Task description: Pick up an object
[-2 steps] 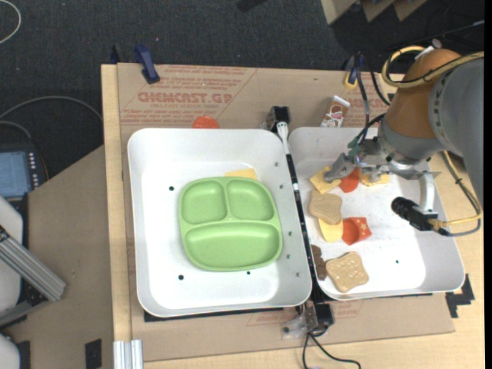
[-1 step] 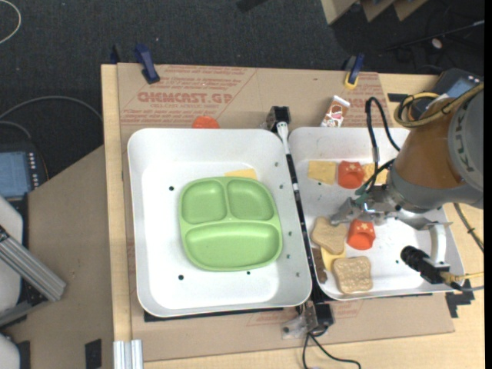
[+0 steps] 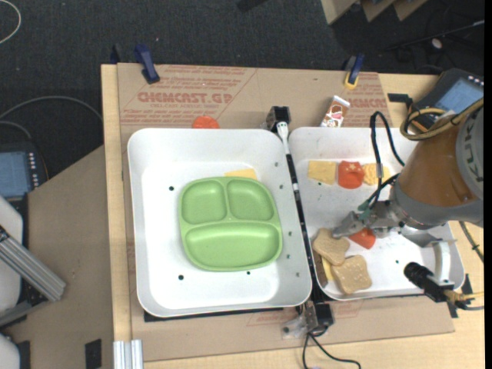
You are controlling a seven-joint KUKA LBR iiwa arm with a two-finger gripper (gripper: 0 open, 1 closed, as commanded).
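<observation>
Toward the lower right of the frame, the pincer hangs low in the right bin, just beside a small red piece and a toast slice; its state I cannot tell. Both look light toy food, probably smooth and stiff, best pinched across the narrow sides.

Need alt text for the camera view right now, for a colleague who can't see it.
The gripper is low in the right bin, beside a red piece and bread slices. Cheese and a tomato lie at that bin's far side. The left bin holds a green tray.
</observation>
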